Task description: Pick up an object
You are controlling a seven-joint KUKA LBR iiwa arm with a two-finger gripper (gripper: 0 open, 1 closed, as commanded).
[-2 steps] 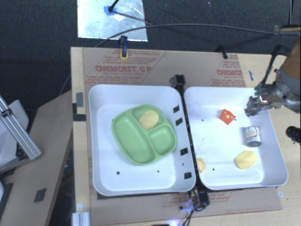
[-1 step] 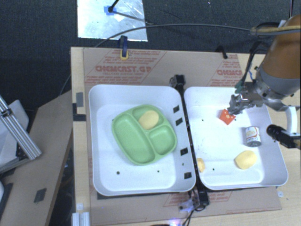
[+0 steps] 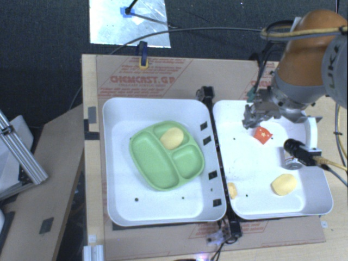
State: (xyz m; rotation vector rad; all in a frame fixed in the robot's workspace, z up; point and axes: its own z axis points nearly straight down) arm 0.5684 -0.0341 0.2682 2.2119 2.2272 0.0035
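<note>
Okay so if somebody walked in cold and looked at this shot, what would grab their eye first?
Probably the green divided plate in the left bin, with a yellow piece in one of its compartments. Next, the gripper over the right bin, with a small red item just beside it.

A green divided plate [image 3: 166,162] holding a yellow piece [image 3: 172,138] is seen in the left bin [image 3: 117,145], while the hand [image 3: 255,117] is poised over the right bin [image 3: 315,200] beside a red item [image 3: 262,135].

Two bins [image 3: 163,105], three yellow lumps [image 3: 172,138]
</note>
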